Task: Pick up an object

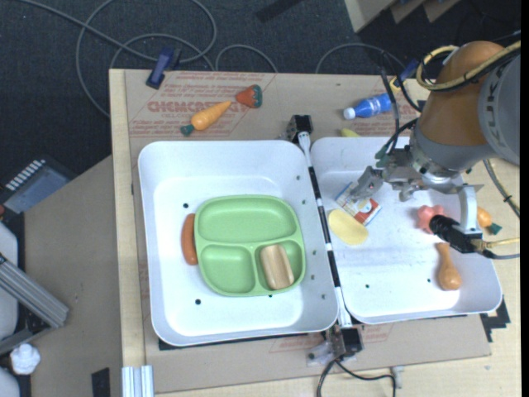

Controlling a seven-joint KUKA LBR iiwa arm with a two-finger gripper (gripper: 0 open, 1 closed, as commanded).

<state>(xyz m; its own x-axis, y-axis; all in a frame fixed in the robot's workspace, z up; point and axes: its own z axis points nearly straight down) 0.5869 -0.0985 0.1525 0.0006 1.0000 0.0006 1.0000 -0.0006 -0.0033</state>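
Near the right bin's (496,292) left wall, the tool (361,195) seems clamped on a small packet (369,211)

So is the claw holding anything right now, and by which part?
Cannot be told. The claw sits low in the right bin, right at a small red and white packet beside a yellow piece, but no hold is visible.

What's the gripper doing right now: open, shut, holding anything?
Gripper: over the right bin; open or shut cannot be told.
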